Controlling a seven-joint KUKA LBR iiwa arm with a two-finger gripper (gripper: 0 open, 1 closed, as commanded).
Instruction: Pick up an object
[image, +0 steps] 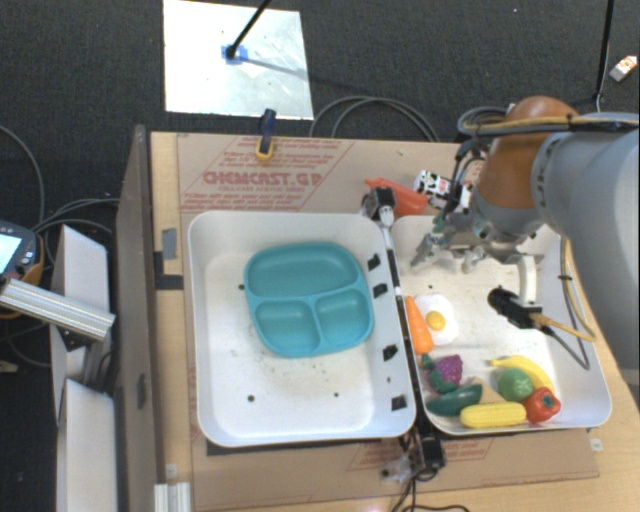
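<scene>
A yellow corn cob (490, 414) lies nearest the camera, along the six o'clock rim of the right bin (465, 295). At its three o'clock is a red tomato (543, 403), touching or just beside it.

The gripper (452, 255) hangs over the bin's twelve o'clock end, near the wall shared with the left bin (230, 380). Whether it is open or closed I cannot tell, as the grey metal there is too blurred. No toy touches it. The grey arm (590, 190) comes in from three o'clock, and its orange band (520, 150) sits just above the wrist. The wrist bends downward, so the gripper points at the bin floor.

At the gripper's six o'clock, a little apart, lies a fried egg (436, 320) — the closest toy to it. An orange carrot (417, 325) lies just beside the egg at its nine o'clock, along the dividing wall. Further toward six o'clock come a purple piece (447, 370) and, just beyond it, a dark green vegetable (455, 400) beside the corn. At about five o'clock from the gripper, well apart, a banana (525, 368) curves over a round green fruit (515, 384).

At the gripper's ten o'clock, outside the bins, an orange thing (395, 195) rests on the bench (300, 170). I cannot tell what it is.

At eight o'clock, well apart, a teal divided plate (305, 298) lies flat in the middle of the left bin.
</scene>
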